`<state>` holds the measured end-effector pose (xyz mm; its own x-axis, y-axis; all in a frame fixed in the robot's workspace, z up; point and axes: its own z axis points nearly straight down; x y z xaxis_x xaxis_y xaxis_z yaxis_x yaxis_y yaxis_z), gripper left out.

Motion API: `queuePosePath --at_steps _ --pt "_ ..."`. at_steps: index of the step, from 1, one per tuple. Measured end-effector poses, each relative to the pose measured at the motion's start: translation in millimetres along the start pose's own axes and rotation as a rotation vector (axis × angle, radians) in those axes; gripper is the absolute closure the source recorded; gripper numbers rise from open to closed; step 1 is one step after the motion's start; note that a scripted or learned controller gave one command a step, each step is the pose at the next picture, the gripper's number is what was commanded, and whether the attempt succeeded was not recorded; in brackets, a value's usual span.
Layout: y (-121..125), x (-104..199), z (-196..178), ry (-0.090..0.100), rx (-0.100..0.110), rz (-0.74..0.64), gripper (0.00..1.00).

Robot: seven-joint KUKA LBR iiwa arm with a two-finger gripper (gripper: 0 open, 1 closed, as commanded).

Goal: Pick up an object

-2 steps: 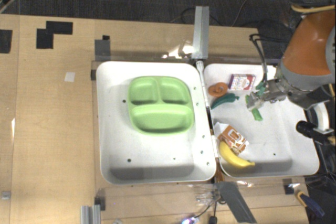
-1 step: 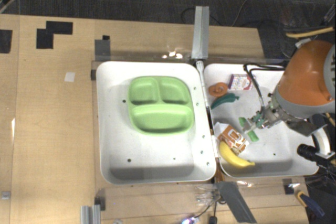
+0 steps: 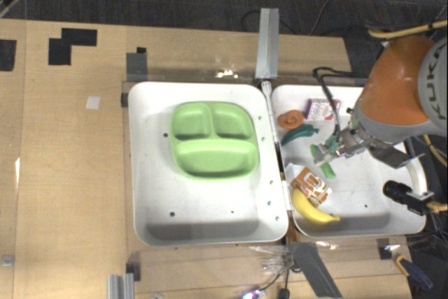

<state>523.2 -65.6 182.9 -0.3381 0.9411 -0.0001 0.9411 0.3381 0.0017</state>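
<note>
In the right bin (image 3: 392,220), my gripper (image 3: 332,149) hangs low over the middle, with the grey arm and its orange band (image 3: 399,84) behind it on the right. A small green piece (image 3: 326,167) lies just below the gripper, touching or nearly touching it. Left of the gripper is a dark green curved object (image 3: 302,131). An orange round object (image 3: 289,119) and a small purple and white box (image 3: 322,109) sit toward the back. Along the front left lie an orange and white packet (image 3: 312,185) and a yellow banana (image 3: 312,209).
The left bin (image 3: 150,220) bears a light green divided plate (image 3: 213,138). A metal divider rail (image 3: 267,52) runs between the bins at the back. Black cable and a black fitting (image 3: 401,194) lie over the right bin's right side.
</note>
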Motion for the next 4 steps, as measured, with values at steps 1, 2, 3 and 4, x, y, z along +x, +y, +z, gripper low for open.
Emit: queuePosePath --at_steps 1,2,3,4 --pt "-7.8 34.7 0.2 0.0 0.0 -0.313 1.0" --pt "-7.9 34.6 0.2 0.001 0.0 -0.313 0.0" --pt "-12.4 -1.8 -1.1 -0.002 -0.003 -0.762 0.0" --pt "-37.2 -27.5 77.0 -0.026 -0.02 -0.708 0.0"
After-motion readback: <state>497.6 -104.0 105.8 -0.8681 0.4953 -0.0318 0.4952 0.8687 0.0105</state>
